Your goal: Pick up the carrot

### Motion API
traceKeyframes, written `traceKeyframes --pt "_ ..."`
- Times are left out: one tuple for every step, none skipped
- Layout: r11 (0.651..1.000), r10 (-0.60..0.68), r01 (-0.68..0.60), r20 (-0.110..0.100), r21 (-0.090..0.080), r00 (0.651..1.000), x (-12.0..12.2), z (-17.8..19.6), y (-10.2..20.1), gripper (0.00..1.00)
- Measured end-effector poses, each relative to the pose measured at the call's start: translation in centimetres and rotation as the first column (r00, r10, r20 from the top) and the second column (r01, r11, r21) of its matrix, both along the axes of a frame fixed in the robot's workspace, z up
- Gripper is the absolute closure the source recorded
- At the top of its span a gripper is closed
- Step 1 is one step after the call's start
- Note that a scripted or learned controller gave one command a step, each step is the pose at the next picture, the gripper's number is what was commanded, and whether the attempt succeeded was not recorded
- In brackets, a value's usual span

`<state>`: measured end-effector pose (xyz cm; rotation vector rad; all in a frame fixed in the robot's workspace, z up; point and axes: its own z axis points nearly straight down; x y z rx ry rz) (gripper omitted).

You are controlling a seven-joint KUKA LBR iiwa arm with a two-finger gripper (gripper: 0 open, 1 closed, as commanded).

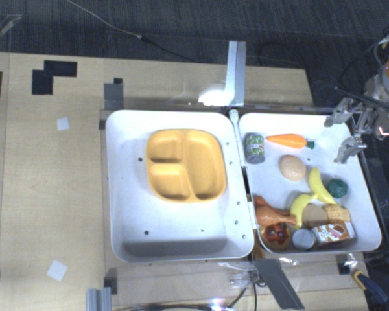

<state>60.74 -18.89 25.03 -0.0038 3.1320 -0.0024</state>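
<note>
Gripper (351,129): fingers spread, nothing held; above right bin (369,203) rim | carrot (286,140): flat, well left of tool, beside can (254,147) | likely staged for approach; grasp not yet made

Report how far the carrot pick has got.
Done: nothing yet. The orange toy carrot with a green top lies flat near the back of the right white bin, beside a small green-labelled can.
In hand: the two-finger gripper sits at that bin's back right corner, apart from the carrot, with nothing between its fingers.
Left: move over the carrot, descend, grasp and lift.
</note>
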Motion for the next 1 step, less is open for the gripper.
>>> traceKeyframes --pt "1.000 -0.009 0.009 -0.007 0.004 1.000 6.24 -9.33 3.36 0.00"
